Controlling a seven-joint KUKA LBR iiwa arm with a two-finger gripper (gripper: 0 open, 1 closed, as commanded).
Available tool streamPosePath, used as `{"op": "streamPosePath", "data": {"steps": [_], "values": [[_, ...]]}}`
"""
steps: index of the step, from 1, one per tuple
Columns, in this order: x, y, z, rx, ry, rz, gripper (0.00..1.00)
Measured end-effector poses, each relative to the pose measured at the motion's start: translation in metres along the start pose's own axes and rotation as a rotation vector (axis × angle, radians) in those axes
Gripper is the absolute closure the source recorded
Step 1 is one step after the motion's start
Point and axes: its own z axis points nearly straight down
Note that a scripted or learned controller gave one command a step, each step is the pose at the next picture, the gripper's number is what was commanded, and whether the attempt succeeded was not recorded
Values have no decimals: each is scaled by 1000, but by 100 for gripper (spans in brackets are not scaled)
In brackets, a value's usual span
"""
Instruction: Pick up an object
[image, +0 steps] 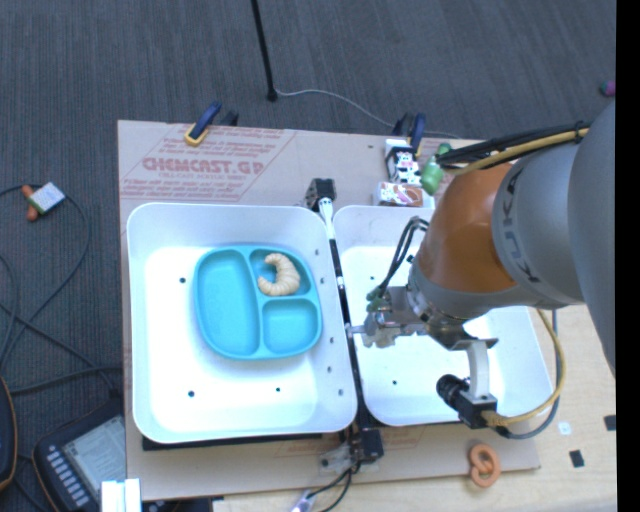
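nearest the camera's edge, a small orange ring (484, 465) lying on the board (200, 175) outside both bins. just above it, the right bin (395, 395), smooth glossy white plastic, shallow with rounded corners, bare floor showing at its near end. over that bin, the arm (480, 240), bulky, grey metal shell with a shiny orange band, cables looping around the wrist. below the wrist, the gripper (375, 330) hanging low over the right bin's left side, close to the divider wall; cannot tell how wide it stands, too cluttered with brackets and wires, and nothing seen caught in it. so pick apparently not made yet.

across the divider, the left bin (160, 330), same white plastic, holding a light blue tray (245, 320), three compartments, soft rounded moulding. in the tray's upper right compartment, a curled tan thing (280, 275), ridged like a grub or a croissant, matte. likely target, untouched, well apart from the gripper. left to do: travel over, descend, close, lift.

farther back, printed brown cardboard, then dark ribbed carpet (100, 60).
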Motion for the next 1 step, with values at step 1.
{"op": "streamPosePath", "data": {"steps": [1], "values": [[41, 0, 0, 1, 0, -1, 100]]}}
